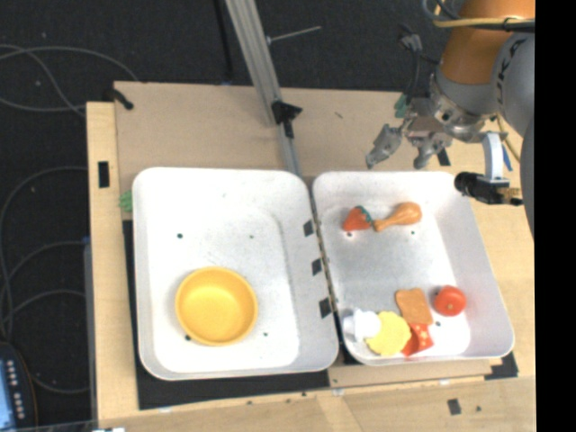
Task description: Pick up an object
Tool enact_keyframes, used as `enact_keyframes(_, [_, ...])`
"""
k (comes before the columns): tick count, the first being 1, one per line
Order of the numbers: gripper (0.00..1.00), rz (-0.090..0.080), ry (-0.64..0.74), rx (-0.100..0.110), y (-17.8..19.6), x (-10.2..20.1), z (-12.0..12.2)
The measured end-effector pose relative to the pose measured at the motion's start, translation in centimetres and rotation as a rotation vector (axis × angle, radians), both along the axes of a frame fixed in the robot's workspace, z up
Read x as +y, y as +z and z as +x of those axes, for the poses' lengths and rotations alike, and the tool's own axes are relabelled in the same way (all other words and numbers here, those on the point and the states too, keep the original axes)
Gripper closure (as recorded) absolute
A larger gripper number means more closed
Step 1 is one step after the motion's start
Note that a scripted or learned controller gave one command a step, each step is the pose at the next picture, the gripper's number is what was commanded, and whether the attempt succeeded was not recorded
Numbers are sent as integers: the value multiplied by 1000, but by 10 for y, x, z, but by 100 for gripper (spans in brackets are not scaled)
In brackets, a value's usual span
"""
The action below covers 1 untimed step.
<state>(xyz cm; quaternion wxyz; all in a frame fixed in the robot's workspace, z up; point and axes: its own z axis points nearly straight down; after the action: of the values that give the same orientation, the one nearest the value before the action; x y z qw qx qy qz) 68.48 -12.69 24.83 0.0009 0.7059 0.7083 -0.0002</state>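
Note:
My gripper [402,154] hangs above the back edge of the right bin [477,268], fingers spread open with nothing between them. Below it in that bin lie an orange drumstick-shaped toy [399,215] and a small red-and-green piece [356,220] touching its left end. Near the front of the same bin sit a red tomato [450,301], a tan flat block [414,307], a yellow piece [391,333], a small red piece [418,340] and a white piece [364,322]. A yellow bowl [216,305] rests in the left bin [180,205].
A slanted metal rail [256,61] runs down from the top to the gap between the bins. Black clips [321,265] line the divide between the bins. The tan bench [198,124] surrounds both bins.

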Motion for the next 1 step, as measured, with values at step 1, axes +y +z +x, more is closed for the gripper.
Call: enact_keyframes(1, [0,-2,1,1,0,-1,0])
